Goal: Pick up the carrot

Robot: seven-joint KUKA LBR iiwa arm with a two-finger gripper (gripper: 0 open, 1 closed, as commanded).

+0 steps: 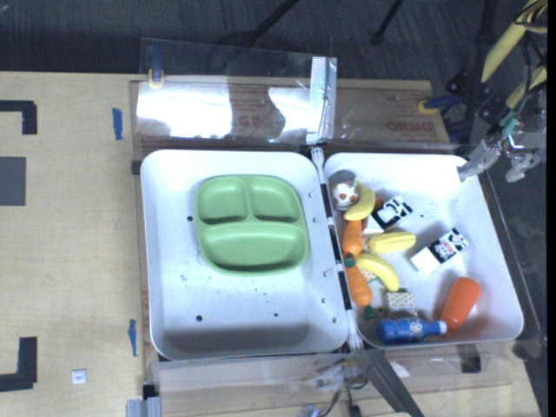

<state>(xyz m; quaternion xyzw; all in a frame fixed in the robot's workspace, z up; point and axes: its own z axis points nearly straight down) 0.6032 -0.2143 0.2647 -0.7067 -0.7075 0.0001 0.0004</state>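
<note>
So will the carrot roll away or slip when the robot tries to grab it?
The carrot looks smooth and tapered, so it may slip. It lies wedged between the right bin's wall and a banana, so it probably won't roll. It looks like stiff plastic, likely light.

The pale wooden bench [69, 259] carries two shallow white bins side by side, the left bin [165, 320] and the right bin [499, 320], their inner rims touching down the middle. Behind them a clear plastic sheet [230, 102] stands up (glare hides most of its surface), with what looks like cardboard [391, 115] lying flat beside it. Black tape marks [24, 115] and short blue tape strips [116, 122] sit on the bare wood at the left.
</note>
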